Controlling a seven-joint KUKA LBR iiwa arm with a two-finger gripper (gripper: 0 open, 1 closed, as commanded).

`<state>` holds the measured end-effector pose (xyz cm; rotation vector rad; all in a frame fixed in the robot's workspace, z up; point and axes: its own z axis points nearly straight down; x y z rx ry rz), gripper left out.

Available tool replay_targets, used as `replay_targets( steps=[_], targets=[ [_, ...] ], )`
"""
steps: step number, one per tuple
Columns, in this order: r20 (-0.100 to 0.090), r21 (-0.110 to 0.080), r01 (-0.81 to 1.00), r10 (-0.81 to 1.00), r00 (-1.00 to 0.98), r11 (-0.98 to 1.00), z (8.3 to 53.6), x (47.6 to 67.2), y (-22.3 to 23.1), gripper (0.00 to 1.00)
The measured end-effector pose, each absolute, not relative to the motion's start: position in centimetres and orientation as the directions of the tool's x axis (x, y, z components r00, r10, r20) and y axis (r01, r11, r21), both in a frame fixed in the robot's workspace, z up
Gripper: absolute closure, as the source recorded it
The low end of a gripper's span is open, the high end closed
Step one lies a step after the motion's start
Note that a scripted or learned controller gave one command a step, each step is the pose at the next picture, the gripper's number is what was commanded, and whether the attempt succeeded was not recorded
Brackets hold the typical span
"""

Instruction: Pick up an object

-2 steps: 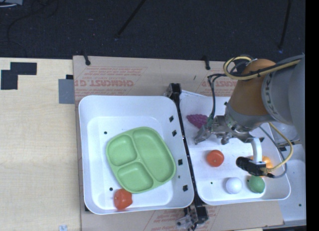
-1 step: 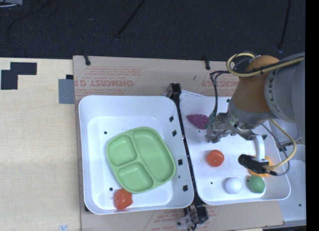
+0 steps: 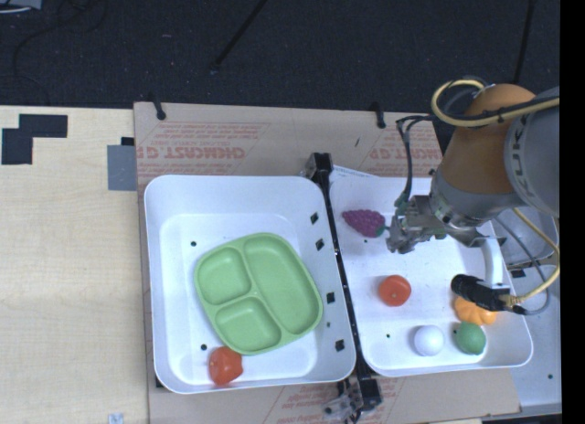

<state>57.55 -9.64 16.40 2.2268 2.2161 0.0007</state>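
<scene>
Left bin [image 3: 174, 221]: green tray [image 3: 257, 292], tomato [image 3: 225, 365]

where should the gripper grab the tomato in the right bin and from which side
Probably straight down from above, fingers closing across the widest part of the tomato. It looks round, so no side grips better than another, and it sits on bare floor of the right bin, apart from the purple grapes and white ball. The gripper hangs up and to its right.

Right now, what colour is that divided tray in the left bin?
Light green, seen best in the camera view.
</scene>
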Motion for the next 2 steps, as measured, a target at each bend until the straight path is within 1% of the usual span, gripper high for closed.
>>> replay_targets(
  steps=[1, 2],
  targets=[
    [0.000, 0.002, 1.000, 1.000, 0.000, 0.000, 21.3, 57.6, -8.8, 1.00],
    [0.000, 0.002, 1.000, 1.000, 0.000, 0.000, 25.8, 57.7, -8.9, 1.00]
  ],
)
